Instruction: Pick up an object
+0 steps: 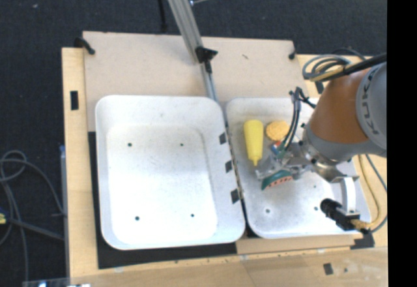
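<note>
White plastic forms both shallow bins, seen from above at a slant on a pale wooden bench (75, 149). At nine o'clock in the view lies the left bin (117, 116), a broad tray with a few small dark dots on its floor. From eleven o'clock a grey metal rail (182, 12) slants down toward the seam between the bins.

Just right of centre sits the right bin (260, 220). Near its left wall a yellow bottle-shaped object (253, 141) lies lengthwise, its narrow end pointing toward six o'clock. Touching or just beside it at its two o'clock is a round orange object (277, 129). Below these, near the bin's middle, a small teal and red object (278, 181) lies on the floor.

The gripper (281, 165) hangs low over that teal and red object, just beside the tip of the yellow one. Whether its jaws stand wide or narrow cannot be told, as the wrist hides them. Behind it, at three o'clock, rises the grey arm with its orange band (339, 109).

The step in hand appears to be the descent or closing for a grasp. Nothing is visibly held. The next move likely calls for closing on one item and lifting straight up, clear of its neighbours.
</note>
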Tool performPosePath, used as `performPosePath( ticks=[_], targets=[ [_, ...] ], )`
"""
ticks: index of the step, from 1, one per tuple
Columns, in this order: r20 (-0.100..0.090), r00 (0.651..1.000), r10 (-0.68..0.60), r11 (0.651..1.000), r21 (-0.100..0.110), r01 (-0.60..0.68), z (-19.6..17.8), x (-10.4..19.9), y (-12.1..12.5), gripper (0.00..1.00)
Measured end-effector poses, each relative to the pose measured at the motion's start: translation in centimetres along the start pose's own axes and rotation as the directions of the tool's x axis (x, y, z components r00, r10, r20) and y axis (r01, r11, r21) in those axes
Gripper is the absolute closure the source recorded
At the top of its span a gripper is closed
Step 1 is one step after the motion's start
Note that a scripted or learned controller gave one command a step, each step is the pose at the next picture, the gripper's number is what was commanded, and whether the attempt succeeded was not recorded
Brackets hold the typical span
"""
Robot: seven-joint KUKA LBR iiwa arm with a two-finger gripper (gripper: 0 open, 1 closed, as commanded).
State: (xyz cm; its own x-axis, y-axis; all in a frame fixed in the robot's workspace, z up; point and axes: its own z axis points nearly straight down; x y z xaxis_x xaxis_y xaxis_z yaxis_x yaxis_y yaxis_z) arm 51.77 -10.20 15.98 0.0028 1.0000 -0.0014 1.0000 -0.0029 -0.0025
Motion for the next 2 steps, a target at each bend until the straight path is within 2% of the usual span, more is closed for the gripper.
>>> performPosePath(
  ticks=[1, 2],
  targets=[
    [0.000, 1.000, -0.001, 1.000, 0.002, 0.001, 5.3, -0.1, -0.1, 0.00],
    [-0.002, 1.000, 0.006, 1.000, -0.008, -0.006, 3.9, -0.1, 0.2, 1.00]
  ],
)
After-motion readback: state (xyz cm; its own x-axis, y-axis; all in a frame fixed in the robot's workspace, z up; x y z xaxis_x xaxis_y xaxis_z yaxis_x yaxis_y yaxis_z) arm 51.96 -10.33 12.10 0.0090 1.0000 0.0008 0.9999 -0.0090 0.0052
